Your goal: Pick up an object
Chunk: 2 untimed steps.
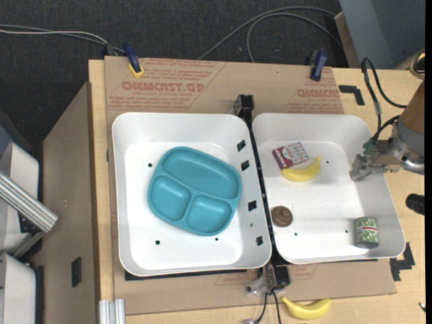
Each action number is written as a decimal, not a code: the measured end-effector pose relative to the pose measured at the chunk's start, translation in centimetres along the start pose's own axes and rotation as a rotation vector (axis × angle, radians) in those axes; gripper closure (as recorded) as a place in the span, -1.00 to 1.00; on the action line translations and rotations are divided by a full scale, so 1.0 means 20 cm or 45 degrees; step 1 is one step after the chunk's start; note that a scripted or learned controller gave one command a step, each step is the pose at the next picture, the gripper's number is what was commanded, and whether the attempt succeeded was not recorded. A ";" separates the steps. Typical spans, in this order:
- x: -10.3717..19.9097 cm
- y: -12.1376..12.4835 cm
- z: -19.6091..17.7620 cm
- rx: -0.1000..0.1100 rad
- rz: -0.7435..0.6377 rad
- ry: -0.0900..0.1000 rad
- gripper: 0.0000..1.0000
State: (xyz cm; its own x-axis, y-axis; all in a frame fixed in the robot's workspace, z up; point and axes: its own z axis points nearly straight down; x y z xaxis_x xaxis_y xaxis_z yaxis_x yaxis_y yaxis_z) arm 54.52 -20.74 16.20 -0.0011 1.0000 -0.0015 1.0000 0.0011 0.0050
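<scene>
Cardboard printed "CHEMCAST GP" covered the surface (202, 79) under two white bins. Over the right bin's (317, 248) right wall hung the pincer (364, 166), nothing visibly in it; its opening I could not tell. Left of it, apart, lay a banana (302, 172), long axis roughly left-right, touching a small packet (290, 155) with unreadable print. Nearer the front corner stood a green-labelled can (366, 231). A teal divided plate (194, 190) occupied the left bin

Left bin (128, 181): blue tray (194, 190) fills centre, free margins only. Right bin (324, 245): centre open; pouch (290, 155) and banana (302, 171) upper left, brown disc (281, 215) lower left, can (366, 231) lower right.
</scene>
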 end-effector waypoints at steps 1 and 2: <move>0.00 0.01 -0.22 -0.001 -0.001 -0.001 1.00; 0.23 0.09 -0.28 0.002 -0.007 0.003 1.00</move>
State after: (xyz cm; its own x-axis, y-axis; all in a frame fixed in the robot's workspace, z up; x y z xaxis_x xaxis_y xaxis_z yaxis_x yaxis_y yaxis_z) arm 56.21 -16.14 21.80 -0.0067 1.0000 0.0011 1.0000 0.0067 0.0035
